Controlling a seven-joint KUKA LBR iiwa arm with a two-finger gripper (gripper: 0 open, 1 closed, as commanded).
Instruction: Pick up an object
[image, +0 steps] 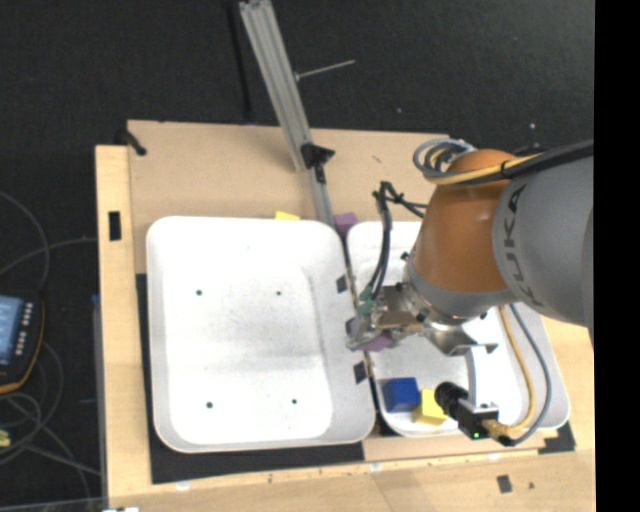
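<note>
Two small things lie in the near corner of the right bin (395, 240): a blue block (401, 393) and, just beside it on the side away from the left bin, a yellow piece (431, 407). Either could serve as the object to pick. Something purple shows under the tool (372, 335), by the wall between the bins, but it is too hidden to say what it is or whether it is gripped. Whether the tool is apart or together cannot be told, as the wrist and cables cover its tip.

The arm (480, 240) hangs low over the right bin, its orange band above the wrist. The tool sits farther back in the bin than the blue block and near the dividing wall.

To do this step well, I judge the tool should centre over one object before dropping, since the block and the yellow piece are close enough to be nudged together. The bin wall nearby could foul a finger. The left bin (240, 330) rests alongside on the worktop (200, 170).
</note>
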